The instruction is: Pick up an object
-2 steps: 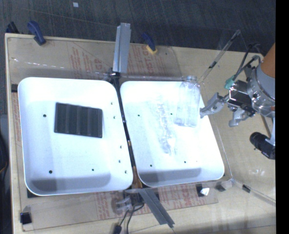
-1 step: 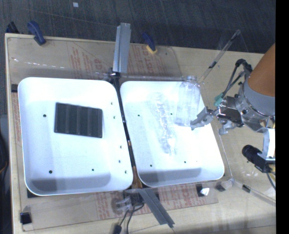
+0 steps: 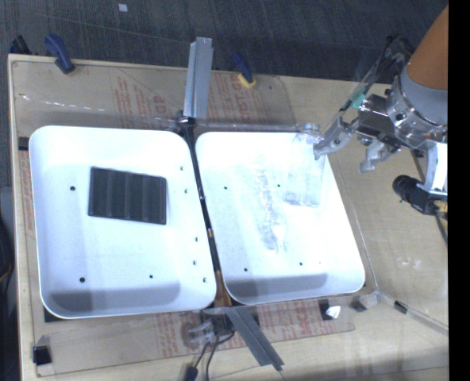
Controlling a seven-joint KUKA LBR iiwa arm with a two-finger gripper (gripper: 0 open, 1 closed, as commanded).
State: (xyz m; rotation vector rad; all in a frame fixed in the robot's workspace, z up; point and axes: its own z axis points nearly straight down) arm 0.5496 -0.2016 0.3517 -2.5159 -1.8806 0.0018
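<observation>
Over the right bin's far right corner: hand hovering at the rim, grip state impossible to tell. Lying in that bin, just beside the hand: clear plastic packet, faint against the white. Resting flat in the left bin: dark ribbed panel, well apart from the arm. Judged as approach step, nothing lifted yet. Next move calling for lowering squarely onto the packet, allowing for thin, slippery film before closing.
</observation>
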